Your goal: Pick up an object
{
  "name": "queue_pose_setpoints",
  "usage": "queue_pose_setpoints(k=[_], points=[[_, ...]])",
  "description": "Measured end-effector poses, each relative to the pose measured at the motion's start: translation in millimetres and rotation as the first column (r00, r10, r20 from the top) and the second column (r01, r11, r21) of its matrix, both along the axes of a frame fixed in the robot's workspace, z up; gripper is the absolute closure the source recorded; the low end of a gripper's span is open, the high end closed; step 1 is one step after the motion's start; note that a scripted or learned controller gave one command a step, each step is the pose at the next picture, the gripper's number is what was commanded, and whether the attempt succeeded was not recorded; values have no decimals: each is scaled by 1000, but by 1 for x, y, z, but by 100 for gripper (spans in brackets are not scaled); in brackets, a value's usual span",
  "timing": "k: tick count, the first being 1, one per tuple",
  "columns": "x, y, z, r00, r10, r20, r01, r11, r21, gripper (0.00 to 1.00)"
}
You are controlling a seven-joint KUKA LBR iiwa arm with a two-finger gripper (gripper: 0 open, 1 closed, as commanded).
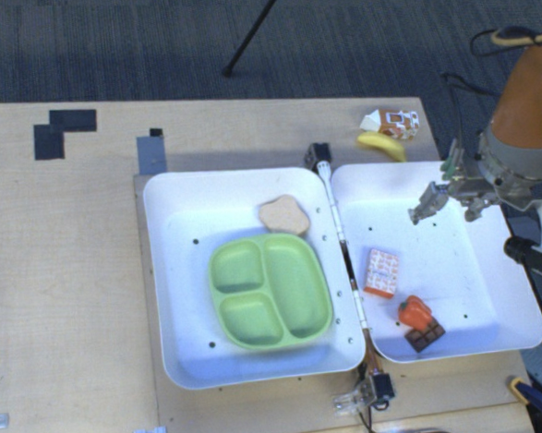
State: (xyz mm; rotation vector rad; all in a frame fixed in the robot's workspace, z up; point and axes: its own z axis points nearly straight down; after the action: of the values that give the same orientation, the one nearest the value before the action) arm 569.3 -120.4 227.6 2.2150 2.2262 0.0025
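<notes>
Camera view from above takes in the pale wooden desk [64, 299] with two white bins side by side; the left bin [177, 264] holds a green divided plate [270, 291] near its centre, and a tan slice of bread [284, 216] lies touching the plate's rim at twelve o'clock; the right bin [498, 288] carries a small patterned box [381, 273] toward nine o'clock of its floor, an orange toy [414, 313] at about seven o'clock, and a dark brown block [426, 336] touching the toy's lower side; the hand [448, 200] hovers over the right bin's upper part, around one o'clock, its grey fingers spread apart with nothing between them, well apart from the box and the toy; beyond the bins, at twelve o'clock of the right one, a banana [381, 144] rests on the desk beside a small printed packet [399, 121].
</notes>
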Motion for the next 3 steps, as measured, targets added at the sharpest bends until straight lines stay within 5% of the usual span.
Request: queue_pose_setpoints(k=[1,2,3], points=[[-49,-87,-57,1000,-5,-2,5,1000,-2,0],[-80,-29,-141,1000,-2,5,2,1000,-1,0],[-78,-29,-130,1000,-2,11,2,1000,-2,100]])
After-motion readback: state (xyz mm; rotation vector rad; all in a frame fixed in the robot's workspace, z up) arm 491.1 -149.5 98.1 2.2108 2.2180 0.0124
